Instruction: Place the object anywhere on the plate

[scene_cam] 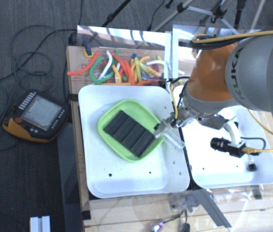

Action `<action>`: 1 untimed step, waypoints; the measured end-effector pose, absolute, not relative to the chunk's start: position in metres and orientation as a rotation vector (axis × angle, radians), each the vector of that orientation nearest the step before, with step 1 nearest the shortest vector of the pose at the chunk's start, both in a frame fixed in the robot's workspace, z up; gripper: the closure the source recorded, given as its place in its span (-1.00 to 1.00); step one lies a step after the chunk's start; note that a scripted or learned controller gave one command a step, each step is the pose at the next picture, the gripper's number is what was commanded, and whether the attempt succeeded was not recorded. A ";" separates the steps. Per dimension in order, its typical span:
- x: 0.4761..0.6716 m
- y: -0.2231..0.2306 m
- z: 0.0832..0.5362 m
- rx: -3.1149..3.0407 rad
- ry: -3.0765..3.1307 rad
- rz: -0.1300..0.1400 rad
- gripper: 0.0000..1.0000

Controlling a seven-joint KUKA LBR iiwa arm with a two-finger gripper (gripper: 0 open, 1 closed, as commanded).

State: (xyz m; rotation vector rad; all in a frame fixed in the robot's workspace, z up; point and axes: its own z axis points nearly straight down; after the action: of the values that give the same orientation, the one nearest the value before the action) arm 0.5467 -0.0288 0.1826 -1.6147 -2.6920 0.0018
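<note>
The dark ridged block point(128, 132) already lay on the green plate point(106, 118), the tool point(168, 129) at its three o'clock rim, grip state impossible to tell.

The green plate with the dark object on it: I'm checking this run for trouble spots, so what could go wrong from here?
The gripper sits right at the green plate's right rim, so a move could nudge or tip the plate. The dark ridged object reaches close to that rim near the fingers, so it might get dragged off. The wrist also hangs close over the wall between the left bin and the right bin.
</note>
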 end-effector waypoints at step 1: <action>0.564 0.022 0.183 -1.434 -2.794 0.003 1.00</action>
State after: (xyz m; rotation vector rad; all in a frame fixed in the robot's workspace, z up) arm 0.5637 0.0224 0.1826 -1.4343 -2.7937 0.0034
